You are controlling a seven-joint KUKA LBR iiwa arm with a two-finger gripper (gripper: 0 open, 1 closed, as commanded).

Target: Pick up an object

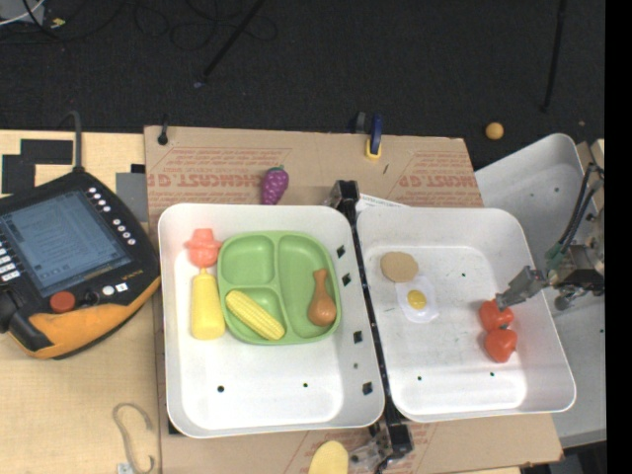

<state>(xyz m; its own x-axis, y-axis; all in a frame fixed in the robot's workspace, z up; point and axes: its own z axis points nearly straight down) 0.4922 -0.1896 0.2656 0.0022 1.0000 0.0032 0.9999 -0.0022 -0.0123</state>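
Beside the gripper (515,292), whose finger state I cannot tell, sit red peppers (499,330), fried egg (418,301), cookie (399,266), white bin (464,395).

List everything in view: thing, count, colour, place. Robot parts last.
bins: 2, white, side by side on the bench
plate: 1, green, left bin
corn: 1, yellow, on plate
drumstick: 1, brown, on plate
bottle: 1, yellow, left bin beside plate
pink toy: 1, pink, left bin above bottle
cookie: 1, tan, right bin
egg: 1, white and yellow, right bin
red toys: 2, red, right bin
grapes: 1, purple, behind left bin
pendant: 1, grey and orange, left of bins
gripper: 1, grey, above the upper red toy
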